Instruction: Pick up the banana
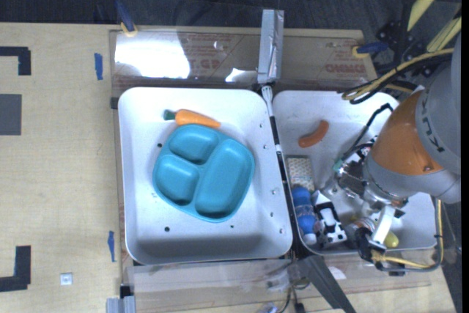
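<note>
A small yellow patch, perhaps the banana (393, 238), peeks out at the front right of the right bin (344, 108). The arm's wrist covers most of it, so I cannot be sure what it is. My gripper (338, 210) is low in the front part of that bin, just left of the yellow patch. It hangs over a cluster of small items. The wrist and its fittings block my sight of its tips.
In the right bin lie an orange-brown sausage (314, 133), a mesh-patterned card (299, 171), a blue object (301, 199) and a black-and-white toy (335, 232). The left bin (139, 179) holds a blue divided plate (205, 171) and a carrot (194, 117).
</note>
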